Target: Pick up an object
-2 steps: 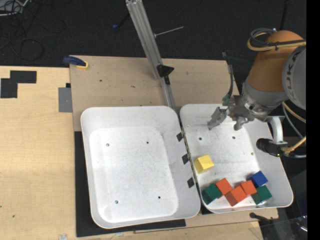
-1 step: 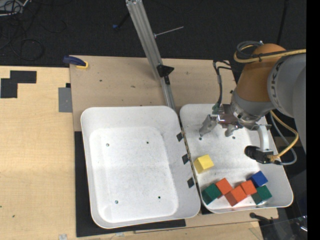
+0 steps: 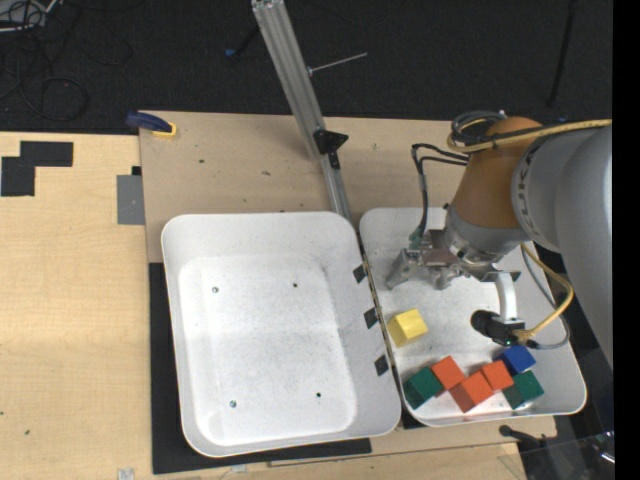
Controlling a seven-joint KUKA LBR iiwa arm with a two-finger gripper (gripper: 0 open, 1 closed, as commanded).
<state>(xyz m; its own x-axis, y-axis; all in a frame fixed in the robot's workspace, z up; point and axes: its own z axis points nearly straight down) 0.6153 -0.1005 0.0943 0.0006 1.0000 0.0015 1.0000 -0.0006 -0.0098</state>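
Sitting alone in the right bin point(image 3: 570, 393), just left of the block cluster: yellow block point(image 3: 408, 326). Likely light, stiff, flat-sided; best pinched across two opposite faces. Hovering just above it, gripper point(image 3: 428, 268); spread or pressed together, cannot tell.

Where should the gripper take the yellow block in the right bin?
Come straight down on the yellow block and close across two opposite flat side faces. It lies apart from the cluster of coloured blocks nearer the bin's front, so there is probably finger room on every side. The gripper hangs just behind it.
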